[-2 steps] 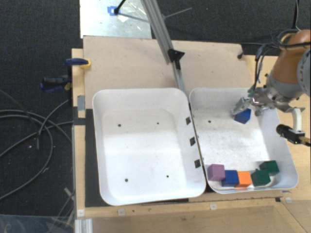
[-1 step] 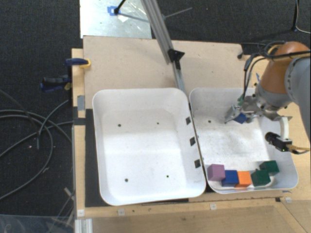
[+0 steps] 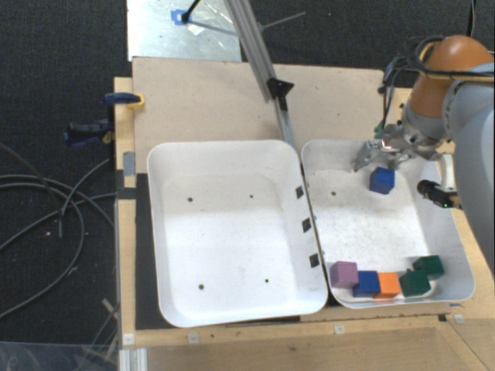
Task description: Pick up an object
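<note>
**Blue cube lies under spread fingers in the right bin**

The grey arm with its orange band (image 3: 456, 56) comes in from 3 o'clock and ends in the gripper (image 3: 381, 161) near the far end of the right bin (image 3: 456, 284). Its two fingers are spread apart, one tip at about 9 o'clock of the wrist and the other closer in, with nothing pinched between them. A blue cube (image 3: 381, 181) sits just at 6 o'clock of the fingertips, close beneath them; whether it touches them I cannot tell.

Along the near wall of the same bin, at 6 o'clock, a row of blocks lies together: a purple block (image 3: 343, 273), a second blue block (image 3: 366, 283), an orange block (image 3: 388, 284) and two dark green blocks (image 3: 415, 283), (image 3: 428, 266). The left bin (image 3: 166, 207) stands at 9 o'clock, touching its neighbour along a shared edge.
</note>
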